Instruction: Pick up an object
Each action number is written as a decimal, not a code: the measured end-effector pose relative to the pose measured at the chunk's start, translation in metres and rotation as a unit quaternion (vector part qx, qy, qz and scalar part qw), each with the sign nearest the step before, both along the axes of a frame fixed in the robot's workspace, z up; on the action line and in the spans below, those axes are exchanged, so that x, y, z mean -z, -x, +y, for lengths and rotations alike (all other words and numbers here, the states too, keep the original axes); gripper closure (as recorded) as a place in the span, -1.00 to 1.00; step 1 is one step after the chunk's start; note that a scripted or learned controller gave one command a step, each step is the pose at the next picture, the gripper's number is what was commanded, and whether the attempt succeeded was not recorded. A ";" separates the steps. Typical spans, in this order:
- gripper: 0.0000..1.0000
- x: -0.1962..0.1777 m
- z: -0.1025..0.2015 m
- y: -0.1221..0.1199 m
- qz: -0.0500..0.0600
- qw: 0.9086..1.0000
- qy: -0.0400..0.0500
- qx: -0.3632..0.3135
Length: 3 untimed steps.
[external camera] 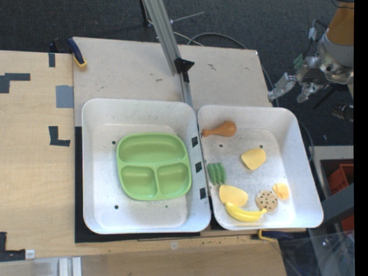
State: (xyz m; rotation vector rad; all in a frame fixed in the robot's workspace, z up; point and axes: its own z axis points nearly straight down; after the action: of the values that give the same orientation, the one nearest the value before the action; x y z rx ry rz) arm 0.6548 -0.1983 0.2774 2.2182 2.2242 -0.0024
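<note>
- Fingers of the gripper are spread apart with nothing between them; one light grey finger points left toward the bench, the other angles down to the right.
- Gripper position: at the upper right of the camera view, above the dark floor just outside the far right corner of the right-hand shallow white bin, well apart from everything inside it.
- Grey arm with its orange band rises out of the top right corner behind the gripper.
- Right bin contents, any of which could be the object to pick:
  - a brown toy drumstick lies near the far left corner, its thin end pointing left;
  - a pale yellow wedge-shaped block sits near the middle;
  - a small green ribbed piece rests against the left wall;
  - a rounded yellow lump lies nearer the front, with a yellow toy banana just in front of it and touching it;
  - a round tan cookie with dark chips sits at the banana's right end;
  - a small orange-yellow piece lies just right of the cookie.
- Left-hand shallow white bin holds a light green plastic tray with three compartments, lying flat near its centre.
- A slanted metal pole runs from the top edge down to the seam between the two bins.
- Wooden bench top to the left carries grey tape marks.
</note>
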 end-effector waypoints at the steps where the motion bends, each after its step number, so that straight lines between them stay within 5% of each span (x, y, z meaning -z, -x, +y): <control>1: -1.00 0.000 0.000 0.000 0.000 1.000 0.000 0.000; 3: -1.00 0.103 0.010 0.004 0.003 1.000 -0.001 0.000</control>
State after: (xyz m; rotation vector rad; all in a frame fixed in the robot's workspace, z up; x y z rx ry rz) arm 0.6509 -0.1885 0.1741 2.2235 2.2275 -0.0073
